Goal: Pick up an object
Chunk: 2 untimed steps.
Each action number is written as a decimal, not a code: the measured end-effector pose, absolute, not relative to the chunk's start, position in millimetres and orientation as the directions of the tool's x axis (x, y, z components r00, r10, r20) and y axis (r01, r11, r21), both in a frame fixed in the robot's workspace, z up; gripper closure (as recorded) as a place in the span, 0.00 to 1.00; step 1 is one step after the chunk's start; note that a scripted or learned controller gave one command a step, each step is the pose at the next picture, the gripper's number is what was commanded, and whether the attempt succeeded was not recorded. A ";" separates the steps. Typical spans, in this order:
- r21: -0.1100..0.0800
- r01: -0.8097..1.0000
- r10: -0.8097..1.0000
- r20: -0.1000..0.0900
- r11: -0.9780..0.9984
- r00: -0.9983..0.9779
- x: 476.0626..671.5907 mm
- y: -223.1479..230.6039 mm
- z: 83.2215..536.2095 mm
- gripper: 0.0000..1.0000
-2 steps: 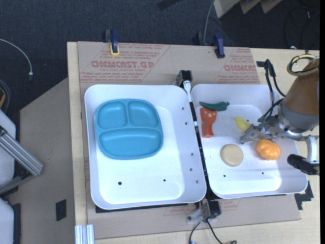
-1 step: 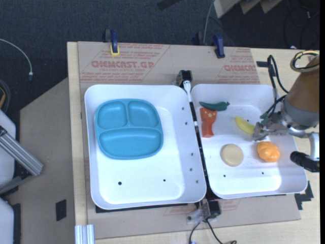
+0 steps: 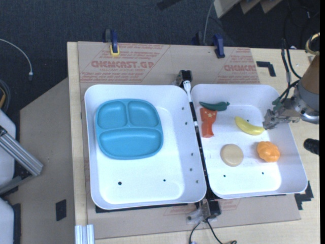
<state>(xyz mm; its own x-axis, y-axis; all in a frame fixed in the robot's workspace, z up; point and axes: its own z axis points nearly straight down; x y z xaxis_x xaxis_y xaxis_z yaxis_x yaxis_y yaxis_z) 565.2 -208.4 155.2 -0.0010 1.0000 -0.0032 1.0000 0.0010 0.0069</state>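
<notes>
White bins sit side by side on our counter (image 3: 152, 60); the right bin (image 3: 284, 182) keeps the pickables together. Our pincer (image 3: 270, 119) hovers just beside the banana (image 3: 249, 126), grip state unclear.

Yellow banana (image 3: 248, 126) lying flat in right bin (image 3: 289, 179), beside orange fruit (image 3: 268, 151)

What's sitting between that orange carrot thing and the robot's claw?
The yellow banana lies between the carrot and the gripper, seen in the camera view.
</notes>
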 end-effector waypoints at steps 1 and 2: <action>0.009 1.000 1.000 -0.004 0.001 -0.001 564.7 -213.6 219.0 1.00; -0.001 1.000 1.000 0.000 0.000 0.000 564.9 -213.6 203.7 1.00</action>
<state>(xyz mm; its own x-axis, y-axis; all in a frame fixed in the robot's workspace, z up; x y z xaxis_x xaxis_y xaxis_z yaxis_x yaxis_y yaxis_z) 564.9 -213.6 203.7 -0.0003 1.0000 -0.0003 1.0000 0.0003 -0.0013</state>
